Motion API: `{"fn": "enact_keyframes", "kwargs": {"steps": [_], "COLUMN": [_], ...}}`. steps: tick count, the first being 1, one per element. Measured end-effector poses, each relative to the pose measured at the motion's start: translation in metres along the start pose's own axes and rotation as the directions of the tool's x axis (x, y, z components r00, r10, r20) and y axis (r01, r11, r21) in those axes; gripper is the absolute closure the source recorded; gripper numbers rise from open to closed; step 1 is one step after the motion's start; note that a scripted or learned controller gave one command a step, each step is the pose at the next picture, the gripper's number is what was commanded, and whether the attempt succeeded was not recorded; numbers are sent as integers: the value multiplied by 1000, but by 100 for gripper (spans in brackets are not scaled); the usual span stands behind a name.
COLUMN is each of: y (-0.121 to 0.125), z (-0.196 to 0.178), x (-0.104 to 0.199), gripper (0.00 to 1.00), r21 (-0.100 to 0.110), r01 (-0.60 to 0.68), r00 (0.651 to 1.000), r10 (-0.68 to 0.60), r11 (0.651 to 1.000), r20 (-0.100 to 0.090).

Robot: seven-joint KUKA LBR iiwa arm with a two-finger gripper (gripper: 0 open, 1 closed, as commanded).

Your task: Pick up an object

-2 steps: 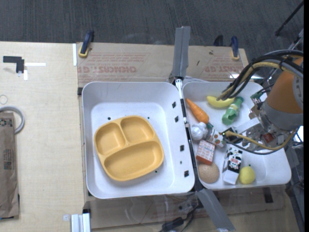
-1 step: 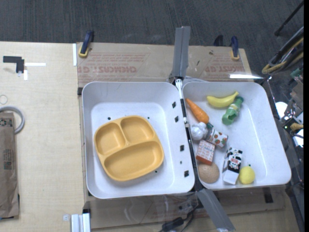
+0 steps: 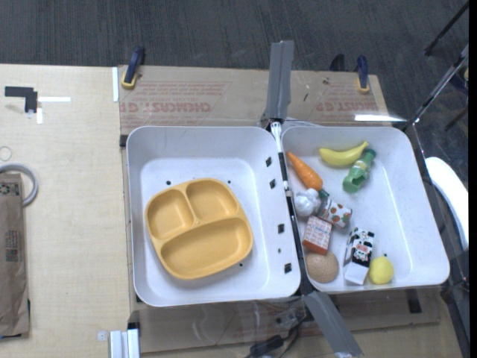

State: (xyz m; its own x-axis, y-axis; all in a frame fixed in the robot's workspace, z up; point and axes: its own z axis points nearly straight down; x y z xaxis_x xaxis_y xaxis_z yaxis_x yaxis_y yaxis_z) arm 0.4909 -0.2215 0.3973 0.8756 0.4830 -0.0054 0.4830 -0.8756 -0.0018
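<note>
Going left to right. Farthest from the side the arm comes in on: left bin (image 3: 138, 200), holding just 1 thing, a yellow divided plate (image 3: 197, 228) with 3 compartments, lying flat and a bit skewed.

Then the right bin (image 3: 408, 192), on the arm's own side, with 9 small items bunched toward the divider:
- carrot (image 3: 305, 171) slanted right by the divider wall
- crumpled white-grey lump (image 3: 305, 201) just below the carrot, hard to say what exactly
- orange box (image 3: 317, 235) below that, with a round brown cookie (image 3: 322, 266) touching its lower edge
- small strawberry-print carton (image 3: 336, 213) just beside the lump
- banana (image 3: 343, 154) up at the back, green bottle (image 3: 357, 173) just under its tip
- cow-print carton (image 3: 359, 256) lying near the front, lemon (image 3: 381, 270) right up against it, closest of the lot to the arm's side

Progress-wise: basically at 0. Everything sitting on a bin floor, no sign of a lift, no grasp made as far as visible here. As for the gripper, can't tell whether wide or narrow, so not guessing. All left to do: choose 1 item, come down over it, close, raise it clear. Best guess at easy targets: lemon or banana, with some bare floor on the arm's side. Carrot looks awkward, tight against the wall.
</note>
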Motion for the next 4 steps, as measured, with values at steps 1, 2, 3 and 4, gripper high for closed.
{"fn": "enact_keyframes", "kwargs": {"steps": [1,2,3,4], "y": [0,0,41,34], "z": [0,0,-43,30], "x": [0,0,74,61], "gripper": [0,0,0,0], "r21": [0,0,0,0], "r01": [0,0,95,212], "r00": [1000,1000,996,977], "r10": [0,0,-95,-212], "r11": [1000,1000,996,977], "r20": [0,0,1,0]}}
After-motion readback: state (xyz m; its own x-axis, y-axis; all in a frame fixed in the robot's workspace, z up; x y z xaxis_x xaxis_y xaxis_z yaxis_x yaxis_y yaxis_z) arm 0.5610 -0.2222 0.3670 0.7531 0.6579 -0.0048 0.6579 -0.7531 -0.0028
